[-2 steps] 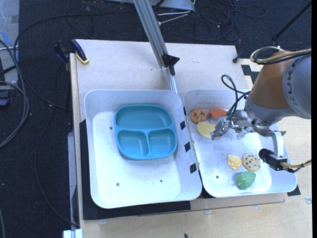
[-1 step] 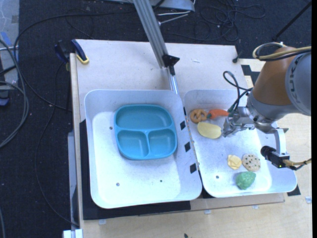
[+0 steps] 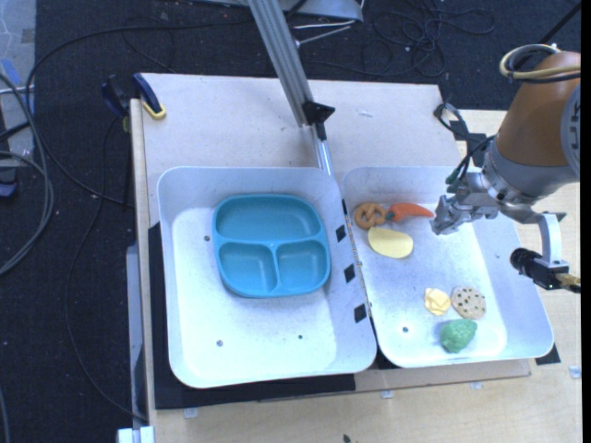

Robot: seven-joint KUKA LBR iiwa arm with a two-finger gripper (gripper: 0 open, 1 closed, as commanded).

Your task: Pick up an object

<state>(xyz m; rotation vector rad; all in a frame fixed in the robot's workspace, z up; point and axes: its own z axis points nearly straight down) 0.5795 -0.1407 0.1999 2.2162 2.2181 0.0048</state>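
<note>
End effector (image 3: 447, 218) hovers just right of the carrot (image 3: 412, 211), grip state unclear; it should centre over the carrot before descending.

No legible text, labels, brands, numbers or signs anywhere; small black marks on the divider edge between the white bins (image 3: 355, 275) are too small to read; blue tray (image 3: 271, 245) bears no readable marking.
</note>
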